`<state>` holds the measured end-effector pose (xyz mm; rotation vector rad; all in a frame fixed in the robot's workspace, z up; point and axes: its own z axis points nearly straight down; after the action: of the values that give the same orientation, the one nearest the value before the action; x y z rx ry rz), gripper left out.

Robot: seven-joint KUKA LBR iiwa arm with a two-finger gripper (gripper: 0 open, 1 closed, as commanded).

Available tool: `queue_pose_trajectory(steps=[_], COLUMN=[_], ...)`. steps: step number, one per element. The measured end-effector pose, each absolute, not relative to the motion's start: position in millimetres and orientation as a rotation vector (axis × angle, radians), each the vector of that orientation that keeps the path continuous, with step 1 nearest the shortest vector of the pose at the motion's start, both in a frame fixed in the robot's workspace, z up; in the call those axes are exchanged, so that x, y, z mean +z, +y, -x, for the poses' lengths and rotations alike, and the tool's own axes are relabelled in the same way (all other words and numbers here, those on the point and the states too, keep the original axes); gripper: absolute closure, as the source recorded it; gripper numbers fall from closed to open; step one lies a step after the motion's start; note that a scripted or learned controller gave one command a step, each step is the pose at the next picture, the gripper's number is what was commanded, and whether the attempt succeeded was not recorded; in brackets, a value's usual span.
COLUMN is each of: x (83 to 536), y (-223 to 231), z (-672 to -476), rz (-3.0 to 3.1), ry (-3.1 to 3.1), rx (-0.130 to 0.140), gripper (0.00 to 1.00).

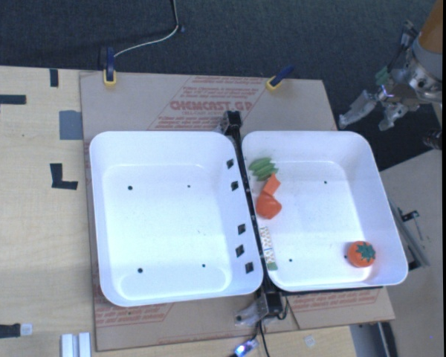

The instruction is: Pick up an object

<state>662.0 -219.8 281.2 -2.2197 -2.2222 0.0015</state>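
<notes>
Cardboard sheet printed "CHEMCAST" in red. Gripper fingers spread, holding nothing, above right bin containing glossy toy tomato.

Orange carrot with green top by right bin's left wall, tomato near corner

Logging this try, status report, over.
Gripper open, holding nothing, outside right bin's far corner. Carrot, green pod, tomato in right bin. Nothing in the way.
</notes>
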Motion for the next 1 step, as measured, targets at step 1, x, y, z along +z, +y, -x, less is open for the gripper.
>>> queue_pose_trajectory(steps=[1], x=[510.5], y=[-220.1], z=[-652.8], rz=[2.231], ry=[-2.236], rx=[-0.011], gripper=[0.0])
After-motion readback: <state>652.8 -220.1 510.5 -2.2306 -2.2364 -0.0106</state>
